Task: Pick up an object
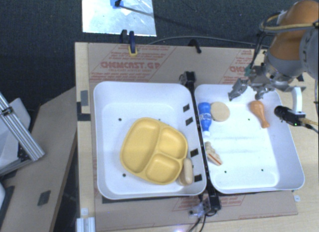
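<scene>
- Two shallow white bins lie side by side on the bench: the left bin (pixel 107 126) and the right bin (pixel 279 171), meeting at a dark central divider (pixel 199 141)
- Left bin: a yellow sectioned tray (pixel 153 150) fills most of the floor; a pale bread-like piece (pixel 187 171) rests against the tray's lower right corner, near the divider; bare floor runs along the upper and left walls
- Right bin, upper part: a blue-and-white bottle (pixel 205 116) lies along the divider, a round tan disc (pixel 220 111) just beside it, and an orange-brown drumstick-shaped object (pixel 259 112) nearer the right wall
- Right bin, left edge: a small striped item (pixel 213 154) sits near the divider; its kind is hard to make out
- Open room: the lower right half of the right bin's floor is bare
- Cut off: the arm (pixel 294 31) enters from the upper right and its body is cropped by the picture's edge; a black fitting (pixel 286 114) stands at the bin's right rim
- Gripper (pixel 247 90): poised at the right bin's upper rim, between the disc and the drumstick-shaped object; its two fingers are spread apart, with nothing between them and touching no object
</scene>
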You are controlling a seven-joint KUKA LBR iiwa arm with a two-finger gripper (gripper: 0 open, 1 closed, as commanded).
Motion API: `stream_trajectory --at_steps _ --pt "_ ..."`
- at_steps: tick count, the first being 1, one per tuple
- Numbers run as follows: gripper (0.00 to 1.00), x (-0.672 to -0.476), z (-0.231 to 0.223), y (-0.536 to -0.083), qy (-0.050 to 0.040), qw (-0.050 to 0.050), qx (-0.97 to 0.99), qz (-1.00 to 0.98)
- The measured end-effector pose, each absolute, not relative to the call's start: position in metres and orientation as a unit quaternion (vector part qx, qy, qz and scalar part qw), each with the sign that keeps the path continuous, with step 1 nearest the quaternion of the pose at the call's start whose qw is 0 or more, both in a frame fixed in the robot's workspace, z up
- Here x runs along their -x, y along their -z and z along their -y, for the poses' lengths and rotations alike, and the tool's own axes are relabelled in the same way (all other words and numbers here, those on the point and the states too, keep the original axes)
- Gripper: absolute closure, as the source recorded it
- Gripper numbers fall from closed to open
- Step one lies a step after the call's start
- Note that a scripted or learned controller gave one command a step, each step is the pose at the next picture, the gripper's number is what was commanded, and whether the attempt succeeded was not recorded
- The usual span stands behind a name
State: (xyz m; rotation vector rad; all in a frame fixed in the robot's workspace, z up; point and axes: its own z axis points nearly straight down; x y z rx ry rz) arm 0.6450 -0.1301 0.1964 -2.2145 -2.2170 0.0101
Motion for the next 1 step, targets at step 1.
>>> stream_trajectory --at_steps 1 --pt "0.00 -0.6478 0.1299 -0.2033 0.0004 -0.001 0.706 0.708"
